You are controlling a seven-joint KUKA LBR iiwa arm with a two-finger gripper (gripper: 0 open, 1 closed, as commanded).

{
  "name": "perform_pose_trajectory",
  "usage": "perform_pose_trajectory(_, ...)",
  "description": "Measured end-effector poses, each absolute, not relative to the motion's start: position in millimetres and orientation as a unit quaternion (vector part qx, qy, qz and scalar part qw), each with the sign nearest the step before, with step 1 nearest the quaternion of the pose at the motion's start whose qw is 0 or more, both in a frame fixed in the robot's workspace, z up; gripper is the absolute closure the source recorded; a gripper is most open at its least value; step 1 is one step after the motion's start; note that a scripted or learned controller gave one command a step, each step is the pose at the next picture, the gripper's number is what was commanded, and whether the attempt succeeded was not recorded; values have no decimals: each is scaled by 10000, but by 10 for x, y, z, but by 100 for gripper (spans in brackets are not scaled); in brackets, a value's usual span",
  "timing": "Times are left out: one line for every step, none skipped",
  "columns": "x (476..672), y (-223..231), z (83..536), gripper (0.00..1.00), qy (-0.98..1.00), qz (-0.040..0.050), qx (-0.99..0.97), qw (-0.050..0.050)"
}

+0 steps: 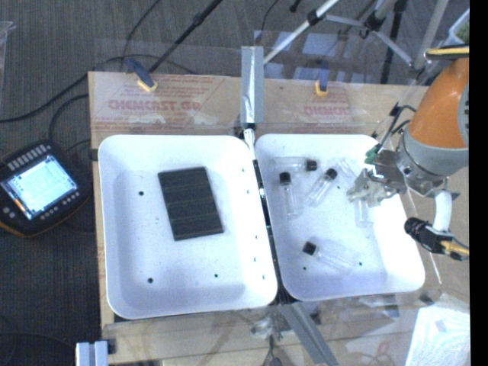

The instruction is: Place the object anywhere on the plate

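The grey arm with its orange band (446, 105) comes in from the right and bends down over the right edge of the right shallow white bin (396, 277), its wrist hanging above the bin's right-hand part. The metal two-finger gripper (367, 193) sits low over the bin floor; whether it is open or closed cannot be told, since the view is too blurred there.

Nearest in that bin lies a clear glass vial with a black cap (324, 255), on its side, with bare white floor around it towards the near rim. Farther back, three more clear black-capped vials lie close together: one at left (287, 191), one slanted in the middle (320, 187), one farthest (299, 165). Another clear vial (363, 213) lies just beside the gripper.

In the left shallow white bin (122, 280), well apart from all vials, the dark grey ribbed rectangular plate (191, 203) lies flat and slightly turned, with open floor on every side. A raised rim divides the two bins.
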State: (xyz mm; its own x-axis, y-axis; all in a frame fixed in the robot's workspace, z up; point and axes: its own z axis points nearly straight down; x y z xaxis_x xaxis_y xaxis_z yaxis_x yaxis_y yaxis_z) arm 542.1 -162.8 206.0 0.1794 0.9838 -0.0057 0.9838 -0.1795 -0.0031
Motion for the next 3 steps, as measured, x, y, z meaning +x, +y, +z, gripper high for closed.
perform_pose_trajectory(5915,-856,2073,100,7128,-14,7014,-6)
perform_pose_trajectory(5915,-166,1826,100,8650,-1,5017,-15)
perform_pose_trajectory(5964,303,2156,100,9244,-4,3814,1)
